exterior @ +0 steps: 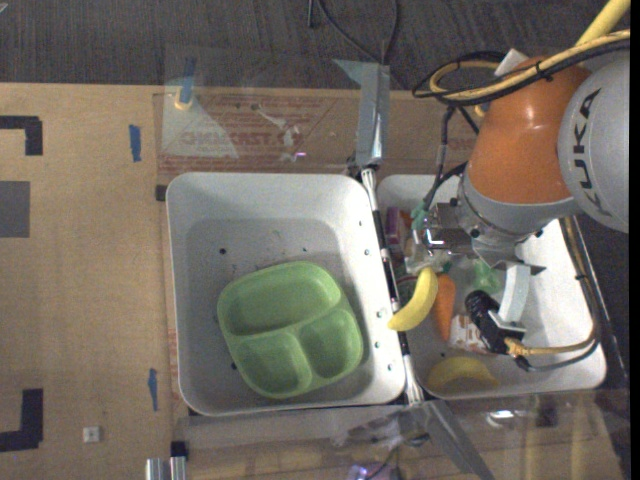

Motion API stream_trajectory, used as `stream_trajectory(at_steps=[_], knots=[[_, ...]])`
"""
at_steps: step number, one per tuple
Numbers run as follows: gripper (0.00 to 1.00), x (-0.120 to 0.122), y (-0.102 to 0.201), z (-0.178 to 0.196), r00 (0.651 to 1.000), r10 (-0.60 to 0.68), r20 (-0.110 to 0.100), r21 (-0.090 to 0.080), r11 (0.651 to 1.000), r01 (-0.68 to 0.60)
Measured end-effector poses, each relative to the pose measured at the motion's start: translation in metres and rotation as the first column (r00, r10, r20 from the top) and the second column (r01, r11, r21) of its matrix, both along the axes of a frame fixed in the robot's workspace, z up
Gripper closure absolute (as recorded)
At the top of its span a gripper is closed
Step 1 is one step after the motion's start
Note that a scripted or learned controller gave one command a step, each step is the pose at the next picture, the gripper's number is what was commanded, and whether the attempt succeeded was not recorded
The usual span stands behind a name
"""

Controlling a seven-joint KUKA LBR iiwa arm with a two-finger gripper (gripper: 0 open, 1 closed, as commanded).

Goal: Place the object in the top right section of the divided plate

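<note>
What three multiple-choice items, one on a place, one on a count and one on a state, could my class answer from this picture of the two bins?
1. Where does the green plate lie?
A. In the left bin
B. In the right bin
C. On the floor

2. How many sections does the plate have?
A. Two
B. Three
C. Five

3. How does the banana lie?
A. Flat on the plate
B. Slanted at the right bin's left wall, its lower tip over the rim between the bins
C. Peeled, in pieces

Answers:
1. A, since the plate rests on the floor of the left bin.
2. B, since ridges split it into one long section and two smaller ones.
3. B, since the whole yellow banana slants just below the arm in the right bin, its lower tip reaching the divide.
</note>
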State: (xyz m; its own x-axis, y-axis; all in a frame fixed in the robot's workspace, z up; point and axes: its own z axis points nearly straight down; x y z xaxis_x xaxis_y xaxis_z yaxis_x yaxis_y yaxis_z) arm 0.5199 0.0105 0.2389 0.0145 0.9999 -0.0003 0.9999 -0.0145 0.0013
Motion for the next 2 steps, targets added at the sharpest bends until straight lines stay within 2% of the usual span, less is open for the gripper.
stream_trajectory(at_steps=[1,2], knots=[[1.00,-0.0415,0.0516,-0.0183,0.981,-0.196,-0.007,0.000,0.981,0.196],[1.00,-0.0407,0.0503,-0.0092,0.980,-0.200,-0.007,0.000,0.980,0.200]])
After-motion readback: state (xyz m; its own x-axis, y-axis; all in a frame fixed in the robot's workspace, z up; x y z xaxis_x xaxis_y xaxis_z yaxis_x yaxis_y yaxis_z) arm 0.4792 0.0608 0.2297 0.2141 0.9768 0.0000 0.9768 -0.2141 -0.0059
